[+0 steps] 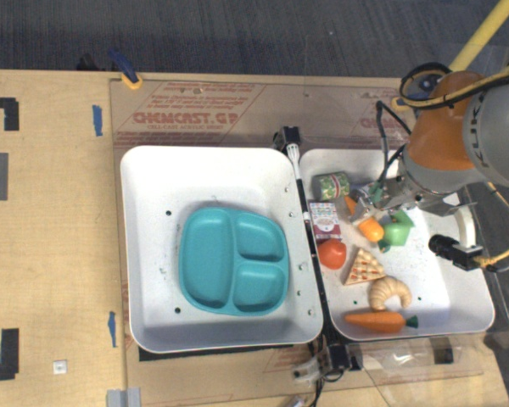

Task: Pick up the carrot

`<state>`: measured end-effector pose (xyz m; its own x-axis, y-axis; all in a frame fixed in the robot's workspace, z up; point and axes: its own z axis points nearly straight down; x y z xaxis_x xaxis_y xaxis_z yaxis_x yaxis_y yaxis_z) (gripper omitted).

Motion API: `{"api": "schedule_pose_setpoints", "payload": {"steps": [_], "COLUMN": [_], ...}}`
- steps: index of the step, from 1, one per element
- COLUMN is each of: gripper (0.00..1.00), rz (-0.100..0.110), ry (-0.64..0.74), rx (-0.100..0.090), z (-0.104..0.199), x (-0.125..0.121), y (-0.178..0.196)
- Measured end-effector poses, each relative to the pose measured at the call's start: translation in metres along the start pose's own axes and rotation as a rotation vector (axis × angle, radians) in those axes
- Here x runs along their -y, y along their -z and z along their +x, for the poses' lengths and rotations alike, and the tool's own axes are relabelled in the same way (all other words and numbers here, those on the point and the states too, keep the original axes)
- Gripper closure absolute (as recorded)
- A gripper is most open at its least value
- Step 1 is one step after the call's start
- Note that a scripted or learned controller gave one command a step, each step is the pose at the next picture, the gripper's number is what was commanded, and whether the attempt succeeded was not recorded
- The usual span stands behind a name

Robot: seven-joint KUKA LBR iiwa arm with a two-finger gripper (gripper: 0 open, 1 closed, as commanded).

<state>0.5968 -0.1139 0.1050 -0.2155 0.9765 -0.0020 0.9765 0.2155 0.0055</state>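
The carrot (375, 320) is orange with a green stub at its right end. It lies flat along the near wall of the right bin (458, 312). My gripper (375, 198) hangs over the far middle of that bin, below the arm's orange band. It is well behind the carrot, with the pizza slice and the croissant between them. The gripper sits just above a small orange fruit (371, 230) and a green pepper (399, 231).
The right bin also holds a green can (331, 183), a red and white carton (322, 217), a tomato (332, 253), a pizza slice (365, 267) and a croissant (390, 291). A teal divided plate (234, 261) lies in the left bin (153, 193).
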Motion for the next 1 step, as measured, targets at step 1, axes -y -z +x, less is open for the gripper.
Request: {"api": "schedule_pose_setpoints", "payload": {"steps": [1], "gripper": [1.00], "rz": [-0.004], "ry": [-0.026], "rx": [-0.003], "z": [0.0828], "x": [0.0024], "y": [0.0832]}}
